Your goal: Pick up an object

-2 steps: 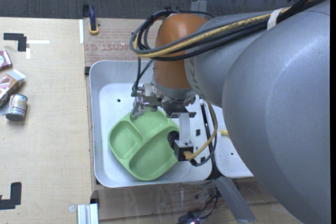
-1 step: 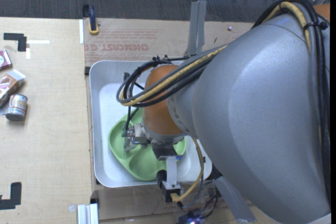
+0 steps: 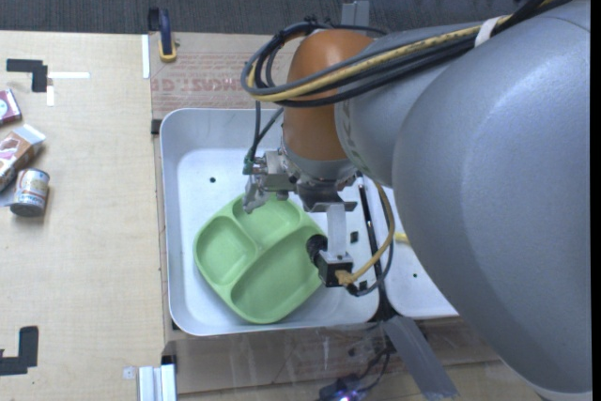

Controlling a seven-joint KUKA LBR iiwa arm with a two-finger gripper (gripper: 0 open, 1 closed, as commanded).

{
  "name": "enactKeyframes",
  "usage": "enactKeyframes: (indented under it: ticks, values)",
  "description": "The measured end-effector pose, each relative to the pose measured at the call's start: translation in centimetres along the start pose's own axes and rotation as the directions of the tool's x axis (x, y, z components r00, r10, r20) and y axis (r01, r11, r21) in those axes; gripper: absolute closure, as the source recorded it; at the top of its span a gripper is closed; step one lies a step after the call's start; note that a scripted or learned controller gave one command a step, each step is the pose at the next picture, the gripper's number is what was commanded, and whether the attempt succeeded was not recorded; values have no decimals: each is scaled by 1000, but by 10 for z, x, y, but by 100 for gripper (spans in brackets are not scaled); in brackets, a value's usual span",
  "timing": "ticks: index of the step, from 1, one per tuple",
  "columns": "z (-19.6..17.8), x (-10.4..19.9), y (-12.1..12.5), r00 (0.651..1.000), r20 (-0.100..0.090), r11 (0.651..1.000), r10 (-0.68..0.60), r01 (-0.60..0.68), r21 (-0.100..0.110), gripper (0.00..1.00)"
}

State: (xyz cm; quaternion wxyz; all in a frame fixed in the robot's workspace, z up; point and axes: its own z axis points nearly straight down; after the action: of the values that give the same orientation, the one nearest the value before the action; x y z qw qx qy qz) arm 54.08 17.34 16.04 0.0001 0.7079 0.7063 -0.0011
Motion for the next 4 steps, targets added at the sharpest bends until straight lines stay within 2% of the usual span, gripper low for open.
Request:
enactKeyframes:
  ticks: [1,2,3,4]
  values:
    - [68,55,-10,1000,-1,1000,-2,2,-2,0]
    - [68,-34,50,1000,-1,1000,-1,1,-1,0]
    - [67,19,8,1000,-1,1000,-1,1,-7,0]
    - [12,7,10,1000,0,1000,-1,1,0,0]
